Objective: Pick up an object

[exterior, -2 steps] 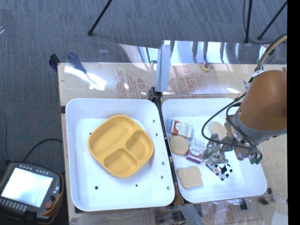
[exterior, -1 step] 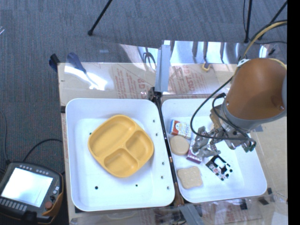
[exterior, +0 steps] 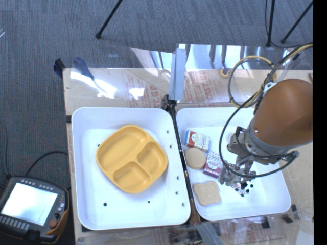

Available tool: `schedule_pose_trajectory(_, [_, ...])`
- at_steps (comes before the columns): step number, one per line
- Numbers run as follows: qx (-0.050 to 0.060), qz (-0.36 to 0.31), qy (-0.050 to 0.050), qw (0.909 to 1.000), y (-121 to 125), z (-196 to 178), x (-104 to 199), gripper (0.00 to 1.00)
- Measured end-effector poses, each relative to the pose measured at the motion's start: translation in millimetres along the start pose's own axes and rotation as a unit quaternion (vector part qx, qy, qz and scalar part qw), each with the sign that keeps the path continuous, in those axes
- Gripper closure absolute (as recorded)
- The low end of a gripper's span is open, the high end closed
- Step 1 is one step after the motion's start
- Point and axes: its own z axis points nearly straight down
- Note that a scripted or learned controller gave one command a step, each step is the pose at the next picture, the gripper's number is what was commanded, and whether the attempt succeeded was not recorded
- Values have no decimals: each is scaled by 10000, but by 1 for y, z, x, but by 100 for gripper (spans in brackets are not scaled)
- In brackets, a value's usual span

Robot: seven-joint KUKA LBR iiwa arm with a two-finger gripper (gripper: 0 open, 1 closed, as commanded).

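I see the grey arm with its orange band (exterior: 283, 114) reaching in from the right over the right white bin (exterior: 278, 200). The two-finger gripper (exterior: 236, 178) is low in that bin, beside a small white-and-black spotted object (exterior: 245, 187), maybe dice; too small to give its axis. I cannot tell how the pincer stands, nor whether it has hold of anything.

Just left of the gripper lies a small pink-and-white packet (exterior: 213, 163), long axis running from upper right to lower left. Left of that sits a round tan biscuit (exterior: 195, 158), above it a red-and-white carton (exterior: 197, 139), below a pale toast-shaped slice (exterior: 207, 193). The left white bin (exterior: 89, 213) holds a yellow three-compartment plastic plate (exterior: 132, 158), turned diagonally.
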Motion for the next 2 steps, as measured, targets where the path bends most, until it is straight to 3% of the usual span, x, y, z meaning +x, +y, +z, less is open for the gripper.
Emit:
schedule_pose_trajectory(1, [1, 1107, 3, 9939, 36, -3, -27, 100])
schedule_pose_trajectory(2, [14, -694, -7, 9976, 6, -53, -41, 100])
